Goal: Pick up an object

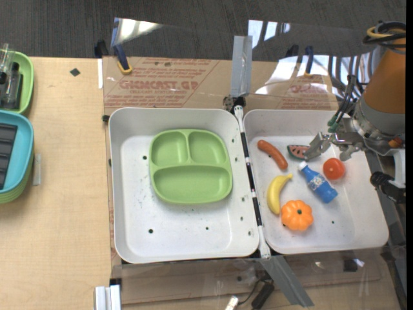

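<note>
We note the gripper [335, 145] low in the right bin [361, 237], fingers spread and holding nothing, just above the tomato [333, 168] beside the bottle [319, 183]; we judge it light, smooth, apt to roll, best pinched across its middle.

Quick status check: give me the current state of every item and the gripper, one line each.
gripper: above right bin's far side, holding nothing visible
sausage: lying diagonally, right bin
watermelon slice: flat, beside the gripper
tomato: resting free
blue bottle: on its side
banana: lying
pumpkin: upright
green plate: flat, left bin
</note>
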### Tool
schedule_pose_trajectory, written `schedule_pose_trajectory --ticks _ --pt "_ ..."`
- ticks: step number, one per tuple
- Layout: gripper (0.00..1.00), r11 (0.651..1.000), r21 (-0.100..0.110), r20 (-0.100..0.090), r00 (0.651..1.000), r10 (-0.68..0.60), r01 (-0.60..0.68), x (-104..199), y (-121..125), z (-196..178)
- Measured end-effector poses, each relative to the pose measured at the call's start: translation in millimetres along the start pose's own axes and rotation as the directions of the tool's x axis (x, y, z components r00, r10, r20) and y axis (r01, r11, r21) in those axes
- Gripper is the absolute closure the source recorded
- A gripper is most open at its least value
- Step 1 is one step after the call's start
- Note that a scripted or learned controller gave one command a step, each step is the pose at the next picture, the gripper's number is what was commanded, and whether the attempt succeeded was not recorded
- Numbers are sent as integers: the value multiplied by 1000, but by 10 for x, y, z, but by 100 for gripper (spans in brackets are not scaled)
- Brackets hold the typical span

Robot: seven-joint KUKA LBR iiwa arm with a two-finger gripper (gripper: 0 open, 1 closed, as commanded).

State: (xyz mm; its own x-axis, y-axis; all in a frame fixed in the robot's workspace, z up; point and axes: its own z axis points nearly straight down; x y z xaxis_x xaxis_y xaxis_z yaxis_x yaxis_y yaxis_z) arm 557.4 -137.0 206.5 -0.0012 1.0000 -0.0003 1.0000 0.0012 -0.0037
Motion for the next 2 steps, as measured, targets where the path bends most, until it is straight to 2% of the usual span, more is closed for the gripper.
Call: schedule_pose_trajectory --ticks 1,2 --pt "0 963 -21 4 963 -269 269 373 -160 1058" --pt "0 958 0 0 958 -285 285 1290 -9 528"
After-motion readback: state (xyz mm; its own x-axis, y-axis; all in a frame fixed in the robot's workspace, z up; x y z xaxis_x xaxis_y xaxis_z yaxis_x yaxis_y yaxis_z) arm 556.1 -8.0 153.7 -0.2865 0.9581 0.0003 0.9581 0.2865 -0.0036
